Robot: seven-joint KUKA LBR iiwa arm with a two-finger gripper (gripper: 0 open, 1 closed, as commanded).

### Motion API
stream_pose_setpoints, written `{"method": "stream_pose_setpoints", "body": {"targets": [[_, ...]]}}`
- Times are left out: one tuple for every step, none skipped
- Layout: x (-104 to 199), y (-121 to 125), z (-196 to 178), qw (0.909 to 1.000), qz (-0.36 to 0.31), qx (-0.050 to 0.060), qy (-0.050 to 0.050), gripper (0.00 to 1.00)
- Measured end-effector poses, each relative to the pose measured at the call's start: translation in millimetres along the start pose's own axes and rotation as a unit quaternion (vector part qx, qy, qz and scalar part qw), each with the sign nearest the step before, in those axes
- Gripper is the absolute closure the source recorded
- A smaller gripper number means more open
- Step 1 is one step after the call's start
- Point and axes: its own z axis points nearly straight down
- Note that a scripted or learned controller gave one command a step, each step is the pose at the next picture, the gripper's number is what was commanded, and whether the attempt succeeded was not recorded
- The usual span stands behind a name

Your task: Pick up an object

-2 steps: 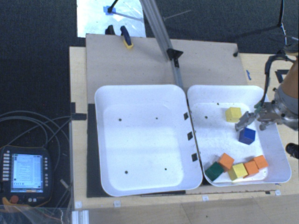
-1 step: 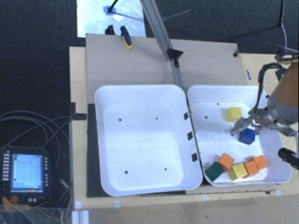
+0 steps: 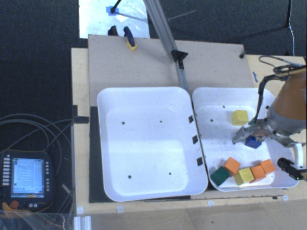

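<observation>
Arm: grey KUKA arm with orange band (image 3: 292,97), reaching in over the right edge of the right shallow white plastic bin (image 3: 211,99), wrist hanging low over the bin floor.

Gripper: two-finger metal gripper (image 3: 248,137), hovering at the middle of the right bin, touching or just above a small dark blue cube (image 3: 253,143).

Fingers: cannot tell whether spread or closed; wrist body hiding the tips, so no claiming a hold.

Likely target: the dark blue cube, sitting partly tucked under the gripper, probably chosen for lying apart from the crowded row.

Yellow block: small yellow cube (image 3: 240,117), resting just beyond the gripper, toward the bin's far edge, standing alone with room around it.

Front row: dark green cube (image 3: 219,176), orange cube (image 3: 232,166), second yellow cube (image 3: 244,176), and two more orange cubes (image 3: 258,172) (image 3: 267,166), crowding along the near edge toward the near-right corner, touching one another; leaving little room for fingers between them.

Left bin: second shallow white plastic bin (image 3: 103,104), lying beside the right one, sharing the middle divide.

Step in hand: seemingly settling onto the blue cube, lift not yet done.

Risk: nudging the cube aside instead of trapping it.
</observation>
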Motion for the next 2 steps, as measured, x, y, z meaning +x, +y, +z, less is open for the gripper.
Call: {"method": "stream_pose_setpoints", "body": {"targets": [[0.2, 1.6, -13.4, 1.0000, -0.001, -0.002, 0.000, 1.00], [5.9, -0.4, -60.4, 1.0000, -0.002, 0.002, 0.004, 1.00]]}}
